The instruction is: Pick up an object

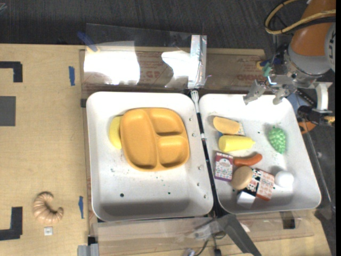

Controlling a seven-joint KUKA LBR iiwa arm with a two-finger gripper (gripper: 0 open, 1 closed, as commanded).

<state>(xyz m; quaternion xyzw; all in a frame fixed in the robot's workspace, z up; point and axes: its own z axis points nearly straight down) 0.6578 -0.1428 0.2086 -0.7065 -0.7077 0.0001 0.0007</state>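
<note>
A tray [154,137] is seen in the left bin [101,185]. In the right bin [306,188] a corn cob [235,143] lies near the middle, long axis left–right. The hand [266,94] hovers spread and empty at the bin's top edge — a descent there could catch the rim, or the crowded toys could be jostled.

In your right bin [305,159], a yellow block [235,142] lies on its side near the left wall, an orange wedge [226,125] just behind it. A green bumpy cluster [277,138] sits toward the right wall. A red sausage [246,159] lies mid-bin.
</note>
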